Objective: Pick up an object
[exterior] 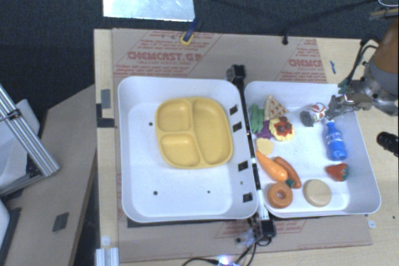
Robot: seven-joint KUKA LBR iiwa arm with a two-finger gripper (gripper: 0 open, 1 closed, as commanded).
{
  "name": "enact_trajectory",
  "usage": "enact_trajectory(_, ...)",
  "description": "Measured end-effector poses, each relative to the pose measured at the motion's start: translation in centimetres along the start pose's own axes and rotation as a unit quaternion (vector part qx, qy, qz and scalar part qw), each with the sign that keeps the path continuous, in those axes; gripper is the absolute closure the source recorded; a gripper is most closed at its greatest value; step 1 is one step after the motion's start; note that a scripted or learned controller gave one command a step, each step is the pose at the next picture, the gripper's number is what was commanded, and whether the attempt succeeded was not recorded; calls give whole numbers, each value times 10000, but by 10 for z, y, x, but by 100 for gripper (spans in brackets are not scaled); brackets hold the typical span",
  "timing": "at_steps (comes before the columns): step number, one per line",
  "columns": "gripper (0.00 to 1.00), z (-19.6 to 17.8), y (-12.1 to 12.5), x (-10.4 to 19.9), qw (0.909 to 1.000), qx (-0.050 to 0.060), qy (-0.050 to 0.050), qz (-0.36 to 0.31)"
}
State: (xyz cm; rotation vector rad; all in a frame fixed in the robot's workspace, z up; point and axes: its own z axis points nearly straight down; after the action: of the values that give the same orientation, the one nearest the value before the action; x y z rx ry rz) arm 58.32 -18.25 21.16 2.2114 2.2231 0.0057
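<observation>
camera view, catalogue of contents. left bin [134, 152]: one yellow divided plate [192, 132], nothing else. right bin [361, 152]: pizza slice [274, 107], green vegetable [255, 116], purple-and-red piece [278, 128], carrot [272, 167], sausage [289, 171], doughnut [280, 195], tan round biscuit [317, 192], strawberry [337, 172], blue bottle [335, 140], and a small grey-and-red can [313, 113] near the far wall. gripper [342, 103]: low over the right bin's far right part, just beside the can and above the bottle's cap; whether it is apart or together cannot be told, and nothing is seen held. risks, as judgement: the can lies on its side and could roll off on contact; the bottle close by could be nudged or caught along with it; the nearby wall may block a clean descent.
</observation>
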Motion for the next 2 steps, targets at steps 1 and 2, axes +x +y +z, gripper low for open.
enact_trajectory(1, 100, -14, 1, 0, 10000, 14, 3, 1)
enact_trajectory(2, 100, -16, 16, 42, 10000, 14, 11, -18)
